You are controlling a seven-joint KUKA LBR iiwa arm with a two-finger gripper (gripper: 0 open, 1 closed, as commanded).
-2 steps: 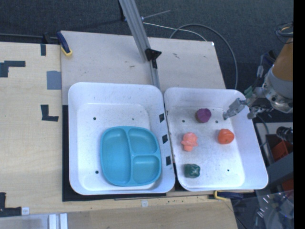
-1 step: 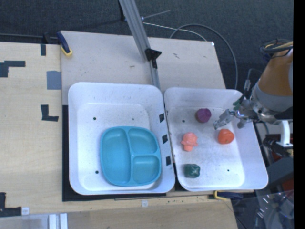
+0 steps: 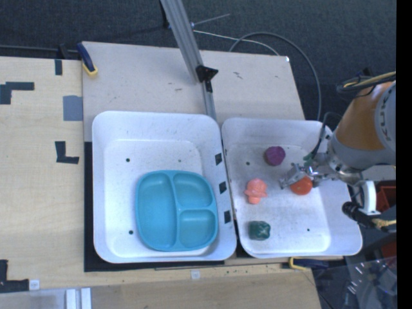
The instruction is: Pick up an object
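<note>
Hand (image 3: 297,176) low in right bin (image 3: 335,237), at orange toy (image 3: 301,186); grip state unclear, cannot tell whether toy is caught. Toy near bin's right side, looks small, light, rounded, maybe slippery: pinch across middle. Nearby: purple ball (image 3: 275,155), pink toy (image 3: 255,190), dark green lump (image 3: 259,230). Left bin (image 3: 109,134) carries blue divided tray (image 3: 175,210).

Divided tray (image 3: 175,210) in left bin (image 3: 106,172); four small objects in right bin (image 3: 335,237), toward its right edge.
</note>
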